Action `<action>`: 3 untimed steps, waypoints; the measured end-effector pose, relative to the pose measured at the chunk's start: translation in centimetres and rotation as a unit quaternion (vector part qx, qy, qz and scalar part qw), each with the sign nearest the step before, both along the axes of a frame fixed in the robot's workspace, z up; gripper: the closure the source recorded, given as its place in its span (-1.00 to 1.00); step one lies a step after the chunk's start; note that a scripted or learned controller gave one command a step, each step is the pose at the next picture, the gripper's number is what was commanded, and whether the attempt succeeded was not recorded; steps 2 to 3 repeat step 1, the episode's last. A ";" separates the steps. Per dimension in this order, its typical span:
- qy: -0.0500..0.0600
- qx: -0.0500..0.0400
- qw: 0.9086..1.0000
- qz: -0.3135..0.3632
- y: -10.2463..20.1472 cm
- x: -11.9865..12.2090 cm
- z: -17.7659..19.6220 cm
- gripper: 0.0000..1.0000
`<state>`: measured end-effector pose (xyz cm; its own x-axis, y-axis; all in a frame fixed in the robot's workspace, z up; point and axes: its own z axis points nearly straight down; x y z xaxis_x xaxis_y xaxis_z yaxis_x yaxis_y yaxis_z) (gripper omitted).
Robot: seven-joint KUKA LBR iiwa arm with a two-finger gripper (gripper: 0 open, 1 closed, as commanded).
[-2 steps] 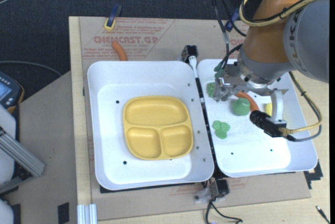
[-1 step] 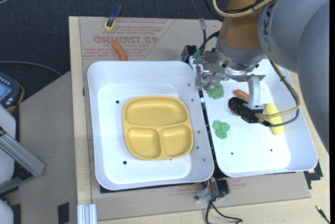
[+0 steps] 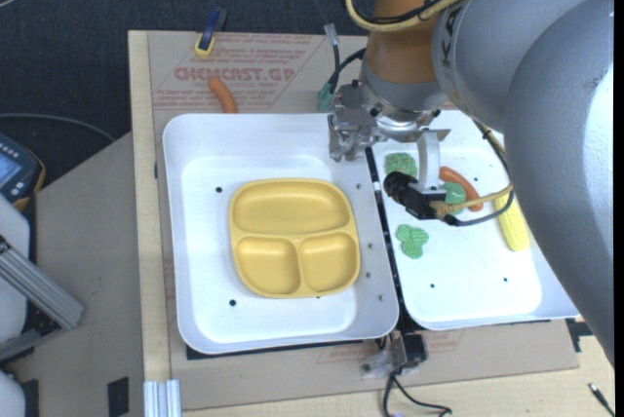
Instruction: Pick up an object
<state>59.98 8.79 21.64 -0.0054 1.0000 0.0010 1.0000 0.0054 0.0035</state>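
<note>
A smooth, glossy yellow tray (image 3: pixel 292 238) with three rounded compartments lies in the middle of the left white bin (image 3: pixel 190 240), with bare white floor all round it. The right white bin (image 3: pixel 468 293) holds a cluster of small plastic pieces near its upper left: a leafy green piece (image 3: pixel 412 241), another green piece (image 3: pixel 400 163), an orange carrot-like piece (image 3: pixel 458 181) and a long yellow corn-like piece (image 3: pixel 513 222) toward the frame's right. The lower half of that bin lies open. The gripper (image 3: pixel 385 147) hangs over the ridge between the bins, at the frame's upper centre; whether it is gripping anything cannot be told. The pieces lie just below and right of it.
</note>
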 end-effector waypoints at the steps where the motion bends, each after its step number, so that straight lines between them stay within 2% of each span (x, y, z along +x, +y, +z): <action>1: 0.000 0.000 1.000 -0.002 0.5 -0.7 1.9 1.00; 3: 0.000 0.000 1.000 -0.002 0.5 -0.7 1.9 1.00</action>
